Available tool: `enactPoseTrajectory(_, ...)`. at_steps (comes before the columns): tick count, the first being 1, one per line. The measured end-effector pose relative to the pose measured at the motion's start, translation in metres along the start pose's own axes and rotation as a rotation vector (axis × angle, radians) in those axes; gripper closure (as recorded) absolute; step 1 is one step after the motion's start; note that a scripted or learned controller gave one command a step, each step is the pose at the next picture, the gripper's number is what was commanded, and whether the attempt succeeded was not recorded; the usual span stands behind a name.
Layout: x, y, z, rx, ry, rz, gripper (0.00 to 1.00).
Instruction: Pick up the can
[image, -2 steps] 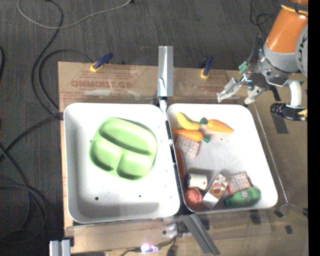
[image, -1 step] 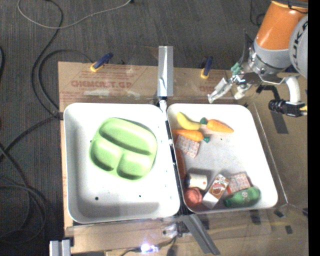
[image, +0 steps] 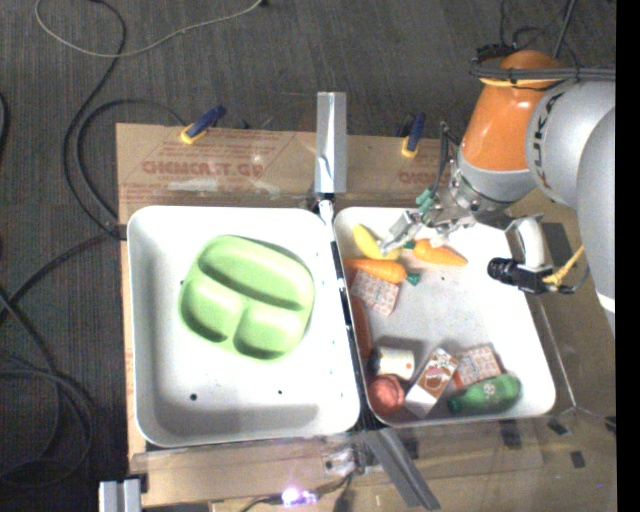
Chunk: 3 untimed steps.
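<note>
The can (image: 394, 360) is a small white cylinder lying on its side in the lower left part of the right bin (image: 500, 320), between a red ball and a brown sausage. My gripper (image: 410, 235) hangs over the far left end of that bin, between a yellow banana (image: 365, 241) and an orange carrot (image: 441, 254). It is well away from the can, toward the bin's back edge.
Around the can lie a red ball (image: 387, 393), a small carton (image: 433, 380), a checkered box (image: 478, 365) and a green bottle (image: 487, 393). Another carrot (image: 376, 270), a checkered packet (image: 375, 292) and a sausage (image: 362, 325) line the left wall. The left bin (image: 160, 400) holds a green moulded shape (image: 248, 296).
</note>
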<state>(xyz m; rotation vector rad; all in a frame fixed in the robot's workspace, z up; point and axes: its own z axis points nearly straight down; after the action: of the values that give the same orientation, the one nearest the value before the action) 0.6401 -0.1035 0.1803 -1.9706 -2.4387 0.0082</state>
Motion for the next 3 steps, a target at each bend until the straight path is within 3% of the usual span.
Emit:
enactPoseTrajectory(1, 0.003, -0.089, 0.090, -0.007, 0.000, -0.041, 0.00)
enactPoseTrajectory(2, 0.023, -0.111, 0.092, -0.024, -0.001, 0.466, 0.00)
enactPoseTrajectory(3, -0.057, -0.109, 0.092, -0.018, -0.003, 0.317, 0.00)
